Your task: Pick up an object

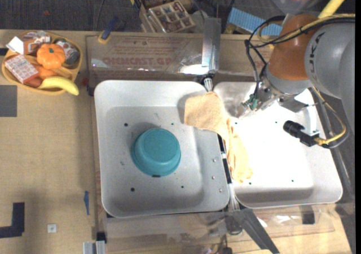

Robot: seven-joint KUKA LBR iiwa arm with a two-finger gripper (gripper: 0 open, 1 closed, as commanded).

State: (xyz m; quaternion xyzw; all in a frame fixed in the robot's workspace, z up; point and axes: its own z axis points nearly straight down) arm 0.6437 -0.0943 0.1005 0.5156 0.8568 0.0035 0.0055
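The pale yellow terry cloth (217, 126) lies draped over the shared rim of the two bins, just to the camera-left of my end effector (252, 102) and a little nearer the front edge; its broad upper part rests in the left white plastic bin (113, 97), and its narrower tail trails down along the near-left side of the right white plastic bin (293, 182). The end effector hangs low over the back-left corner of the right bin, close to the cloth's upper edge, and I cannot tell from this angle how it is set or whether it touches the fabric. Above it I see the orange band (293, 44) and the grey arm (333, 58) coming in from the right. Further left of the end effector, well apart, an upturned teal plastic bowl (157, 152) sits on the floor of the left bin. Far off to the left, on the wooden table (45, 162), stands a yellow dish of toy food (40, 66) with a small orange pumpkin and a banana.
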